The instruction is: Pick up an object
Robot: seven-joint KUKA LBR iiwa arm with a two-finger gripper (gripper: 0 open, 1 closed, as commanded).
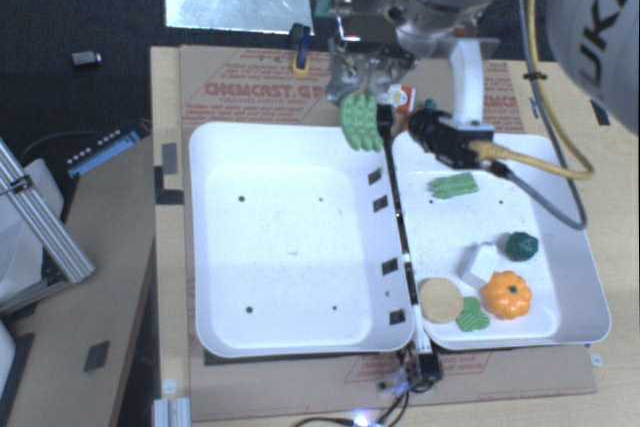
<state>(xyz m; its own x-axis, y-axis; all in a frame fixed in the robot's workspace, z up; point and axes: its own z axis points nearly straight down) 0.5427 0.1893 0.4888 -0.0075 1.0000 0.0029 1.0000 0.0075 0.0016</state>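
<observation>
My gripper hangs over the far end of the divider between the two bins. A light green ridged object sits between its fingers, lifted above the bin floor, with a dark finger against its right side. The grey arm with its orange band comes in from the upper right. On the right bin lie a flat green piece, a dark green round object, an orange pumpkin, a tan disc, a small green leafy piece and a white block.
The left bin has a bare white floor. A black divider strip runs between the bins. A cable and black fitting hang off the wrist over the right bin's far edge. Cardboard lies under both bins.
</observation>
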